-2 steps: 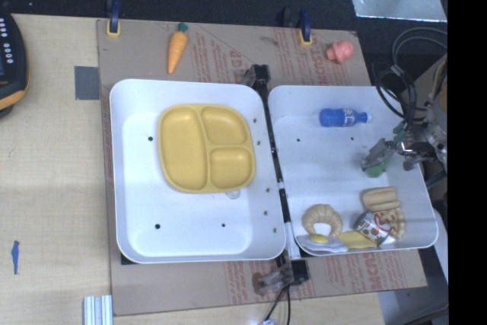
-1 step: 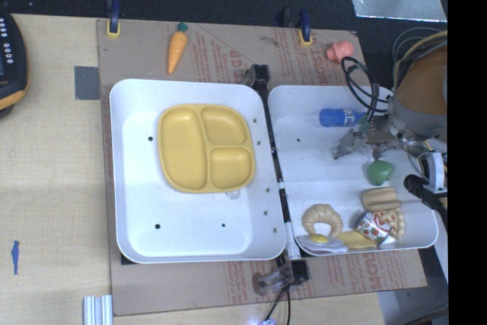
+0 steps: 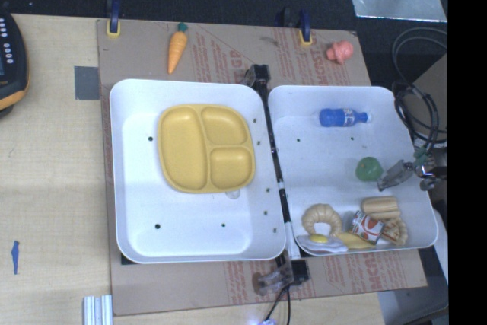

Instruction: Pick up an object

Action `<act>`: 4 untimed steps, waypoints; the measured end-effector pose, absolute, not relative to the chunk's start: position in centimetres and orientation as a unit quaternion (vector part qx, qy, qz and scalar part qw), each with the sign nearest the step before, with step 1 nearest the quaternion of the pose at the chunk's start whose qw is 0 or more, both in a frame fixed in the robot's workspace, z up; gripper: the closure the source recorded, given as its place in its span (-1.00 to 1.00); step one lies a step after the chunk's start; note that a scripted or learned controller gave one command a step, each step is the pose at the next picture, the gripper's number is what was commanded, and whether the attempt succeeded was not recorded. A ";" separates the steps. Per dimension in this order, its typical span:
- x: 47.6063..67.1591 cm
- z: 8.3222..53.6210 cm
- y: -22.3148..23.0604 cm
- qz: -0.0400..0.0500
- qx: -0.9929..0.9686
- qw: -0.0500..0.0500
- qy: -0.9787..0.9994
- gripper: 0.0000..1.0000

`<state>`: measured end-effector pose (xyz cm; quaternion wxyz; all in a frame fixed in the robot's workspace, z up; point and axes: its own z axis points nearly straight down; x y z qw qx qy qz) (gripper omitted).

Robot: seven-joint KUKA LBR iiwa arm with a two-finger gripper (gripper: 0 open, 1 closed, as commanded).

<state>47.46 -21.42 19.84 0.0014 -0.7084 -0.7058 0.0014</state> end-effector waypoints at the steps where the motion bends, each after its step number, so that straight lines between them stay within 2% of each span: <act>1: 55.2 8.6 -18.4 0.001 -0.703 0.002 -0.711 -1.00; 2: 65.3 8.9 -18.4 0.009 -0.703 0.011 -0.711 -1.00; 3: 61.8 9.2 -21.4 0.002 -0.707 0.002 -0.707 -1.00; 4: 62.0 10.3 -21.2 0.002 -0.704 0.001 -0.710 1.00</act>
